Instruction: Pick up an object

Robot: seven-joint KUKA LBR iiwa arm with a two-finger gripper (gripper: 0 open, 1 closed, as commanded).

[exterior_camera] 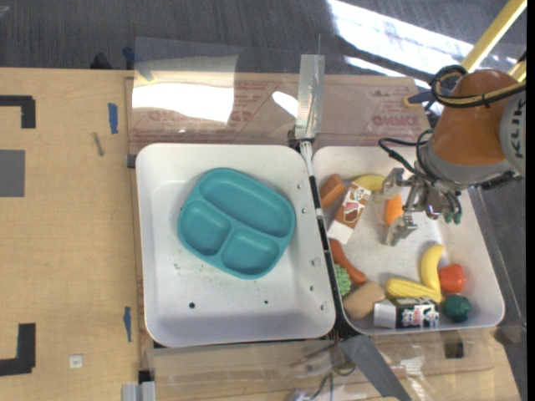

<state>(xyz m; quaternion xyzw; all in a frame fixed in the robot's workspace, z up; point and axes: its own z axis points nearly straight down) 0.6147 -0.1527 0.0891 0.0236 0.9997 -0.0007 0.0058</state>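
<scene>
My gripper hangs over the upper middle of the right bin, under the orange wrist band. Its two fingers stand apart with nothing between them. A small orange piece lies just left of the left finger; I cannot tell whether they touch. Further left are a white carton with a red label, a brown sausage and a yellow piece. Below the gripper lie a banana, a red fruit and a corn cob.
The left bin holds a teal divided plate. Along the right bin's front edge are a white and black bottle, a tan lump, a dark green item and a red strip by the divider.
</scene>
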